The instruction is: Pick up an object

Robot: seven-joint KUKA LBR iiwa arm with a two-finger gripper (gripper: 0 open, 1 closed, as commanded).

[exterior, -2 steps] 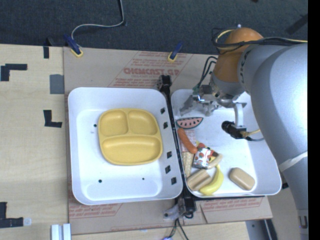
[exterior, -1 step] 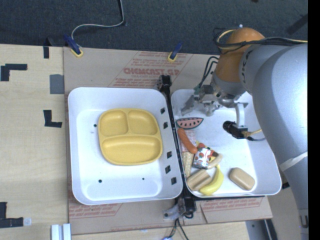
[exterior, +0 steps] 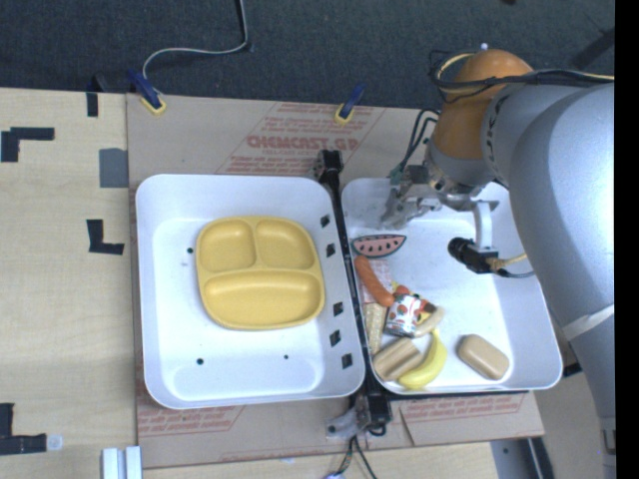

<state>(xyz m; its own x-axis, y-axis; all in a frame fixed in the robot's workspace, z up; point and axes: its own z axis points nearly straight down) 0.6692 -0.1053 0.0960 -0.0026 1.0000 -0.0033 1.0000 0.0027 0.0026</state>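
While bent downward, gripper [exterior: 399, 204] over right bin [exterior: 519, 307]

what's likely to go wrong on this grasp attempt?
The gripper sits at the right bin's upper left, away from most items. The watermelon slice lies flat near the divider wall, so a descent may clip the wall. The carrot, banana and bread roll crowd together, inviting a multi-object or slipped grasp.

Red print reading "CHEMCAST GP" runs across the brown cardboard sheet [exterior: 290, 140] behind the two bins; smaller lines beneath it are too blurred to read.
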